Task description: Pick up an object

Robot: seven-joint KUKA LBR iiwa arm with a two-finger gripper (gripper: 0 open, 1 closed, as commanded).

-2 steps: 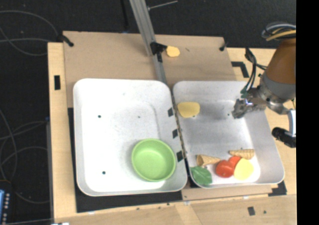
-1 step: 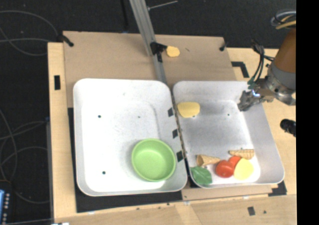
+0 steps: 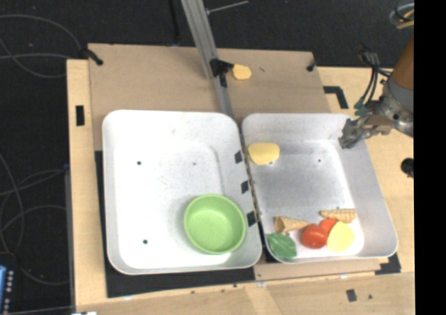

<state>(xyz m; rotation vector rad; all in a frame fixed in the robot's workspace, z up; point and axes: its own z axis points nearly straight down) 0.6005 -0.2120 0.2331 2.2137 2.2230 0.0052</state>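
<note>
Camera view: I look down on my tabletop [image 3: 279, 63] and its two shallow white bins, side by side.
Tool: my tool [image 3: 350, 134] hangs at the upper right corner of the right white bin [image 3: 300, 132], over its rim; whether it is apart or together I cannot tell at this size, and I see nothing held in it.
Arm: my grey arm [image 3: 397, 108] comes in from the right edge.
Nearest thing: a pale yellow rounded lump [image 3: 263, 153] lies at the right bin's upper left, well apart from my tool.
Far cluster: along the right bin's lower edge lie a green leaf-shaped piece [image 3: 281, 244], a tan cone [image 3: 288, 224], a red rounded piece [image 3: 315, 235], a yellow round piece [image 3: 341, 237] and a tan ridged stick [image 3: 339, 215], close together and well apart from my tool.
Left white bin [image 3: 160, 139]: a light green plastic bowl [image 3: 214, 224] sits upright near its lower right.
Outside the bins: a small yellow-orange lump [image 3: 241, 72] rests on the tabletop beside a grey metal post [image 3: 198, 21].
</note>
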